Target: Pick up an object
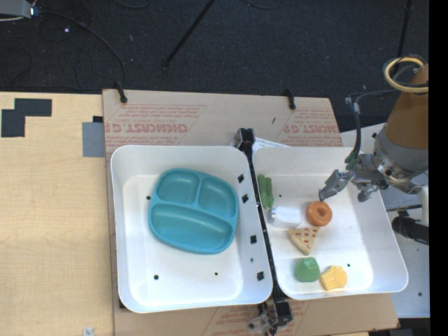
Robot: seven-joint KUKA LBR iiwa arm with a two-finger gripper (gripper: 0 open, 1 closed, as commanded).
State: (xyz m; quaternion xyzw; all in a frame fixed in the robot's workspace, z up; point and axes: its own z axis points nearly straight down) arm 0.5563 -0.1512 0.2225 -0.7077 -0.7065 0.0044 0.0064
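The right bin (pixel 381 254) holds several small items. An orange donut (pixel 319 213) lies near its middle, with a tan waffle wedge (pixel 304 239) just below it. A green lump (pixel 306 269) and a yellow piece (pixel 334 278) sit near the front wall. A green stick (pixel 265 191) lies along the left wall beside a white piece (pixel 285 215). My gripper (pixel 348 188) hangs over the bin's right rear part, up and right of the donut. It is open, with nothing between its fingers.
The left bin (pixel 133 257) holds a blue divided plate (pixel 194 210). A black divider (pixel 255 222) runs between the two bins. Cardboard (pixel 175 121) lies behind them, and the wooden bench top (pixel 49 222) spreads to the left.
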